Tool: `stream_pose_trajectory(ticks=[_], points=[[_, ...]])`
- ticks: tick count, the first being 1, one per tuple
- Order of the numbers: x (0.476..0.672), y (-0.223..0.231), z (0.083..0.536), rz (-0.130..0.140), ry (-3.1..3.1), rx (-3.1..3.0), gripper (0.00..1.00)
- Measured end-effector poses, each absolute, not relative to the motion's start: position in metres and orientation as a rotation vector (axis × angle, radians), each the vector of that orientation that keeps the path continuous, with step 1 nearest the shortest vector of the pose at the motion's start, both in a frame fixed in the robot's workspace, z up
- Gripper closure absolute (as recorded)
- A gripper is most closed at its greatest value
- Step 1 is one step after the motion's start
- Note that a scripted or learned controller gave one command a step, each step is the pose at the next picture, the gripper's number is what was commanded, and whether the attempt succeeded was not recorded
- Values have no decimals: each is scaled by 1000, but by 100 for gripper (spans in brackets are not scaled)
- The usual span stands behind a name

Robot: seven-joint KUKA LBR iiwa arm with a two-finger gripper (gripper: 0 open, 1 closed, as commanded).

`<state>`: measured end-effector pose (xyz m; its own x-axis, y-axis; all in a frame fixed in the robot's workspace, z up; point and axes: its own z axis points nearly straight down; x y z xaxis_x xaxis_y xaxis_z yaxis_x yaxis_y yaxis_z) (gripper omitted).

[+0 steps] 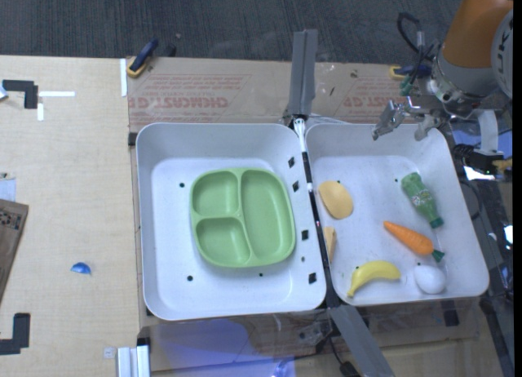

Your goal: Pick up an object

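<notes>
Currently my pincer [405,120] hangs spread and empty over the right bin's [466,228] far rim, so I should descend straight onto the green bottle [421,197] just inside it, fingers straddling its narrow width.

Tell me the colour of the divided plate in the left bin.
Light green. The divided plate lies in the white left bin, seen clearly in the camera view.

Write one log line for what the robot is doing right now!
stage: before pick | gripper: open, above right white bin far rim, holding nothing | bin items: green plastic bottle, orange carrot, yellow banana
</notes>
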<state>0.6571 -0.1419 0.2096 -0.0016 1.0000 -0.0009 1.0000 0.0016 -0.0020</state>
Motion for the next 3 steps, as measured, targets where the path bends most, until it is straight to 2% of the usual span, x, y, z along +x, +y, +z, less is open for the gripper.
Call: stream_pose_trajectory(ticks=[1,2,3], points=[[588,-173,100,2,-2231,-2207,0],[598,-149,96,1,-2468,-1944,0],[555,-181,93,-17,-2435,-1977,0]])
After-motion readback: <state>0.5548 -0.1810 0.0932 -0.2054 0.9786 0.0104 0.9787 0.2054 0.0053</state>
